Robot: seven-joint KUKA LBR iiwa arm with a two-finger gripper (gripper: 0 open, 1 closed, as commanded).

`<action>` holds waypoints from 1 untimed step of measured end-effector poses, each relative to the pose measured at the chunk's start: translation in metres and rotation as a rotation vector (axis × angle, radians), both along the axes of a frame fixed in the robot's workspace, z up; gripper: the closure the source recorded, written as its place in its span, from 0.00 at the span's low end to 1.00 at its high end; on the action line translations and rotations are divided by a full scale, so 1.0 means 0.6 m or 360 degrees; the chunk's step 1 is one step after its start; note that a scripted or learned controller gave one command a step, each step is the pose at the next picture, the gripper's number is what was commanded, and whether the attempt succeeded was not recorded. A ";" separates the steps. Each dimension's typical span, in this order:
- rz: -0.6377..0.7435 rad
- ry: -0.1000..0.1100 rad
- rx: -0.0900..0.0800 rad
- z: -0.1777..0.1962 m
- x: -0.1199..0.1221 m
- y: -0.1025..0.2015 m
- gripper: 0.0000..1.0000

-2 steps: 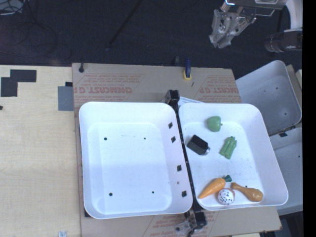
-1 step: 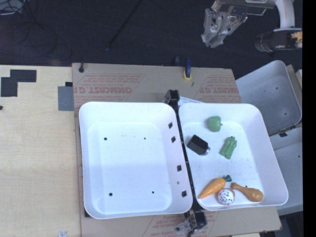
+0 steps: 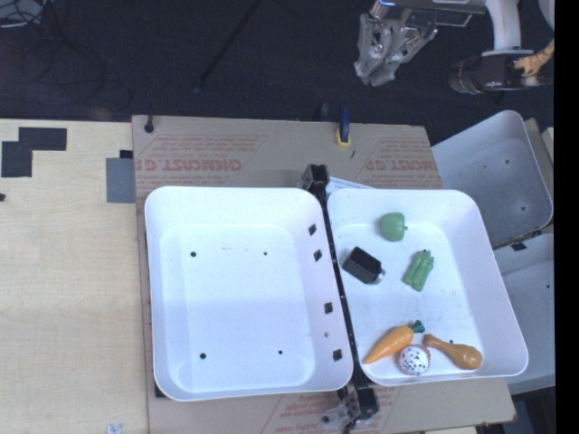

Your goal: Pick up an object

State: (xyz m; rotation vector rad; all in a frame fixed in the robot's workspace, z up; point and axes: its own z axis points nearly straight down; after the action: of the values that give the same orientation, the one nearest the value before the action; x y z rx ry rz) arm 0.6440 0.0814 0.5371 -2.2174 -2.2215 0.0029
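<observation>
The gripper (image 3: 377, 69) hangs well above and beyond the right bin (image 3: 488, 269); whether its jaws are spread, I cannot tell. Inside that bin lie a green apple (image 3: 393, 226), black block (image 3: 363, 265), carrot (image 3: 390, 343) and spotted ball (image 3: 414, 361).

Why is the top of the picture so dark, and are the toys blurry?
In the camera view, the background behind the bench is unlit, so the gripper hangs against near-black; the right bin is brightly lit, the carrot and green apple look slightly soft, and small shadows sit beside the black block.
</observation>
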 end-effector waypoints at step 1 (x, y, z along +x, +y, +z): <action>-0.0001 -0.0001 0.0000 0.000 0.000 0.029 1.00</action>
State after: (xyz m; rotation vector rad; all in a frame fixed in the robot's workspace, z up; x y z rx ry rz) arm 0.6441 0.0989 0.5370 -2.2185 -2.2211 0.0026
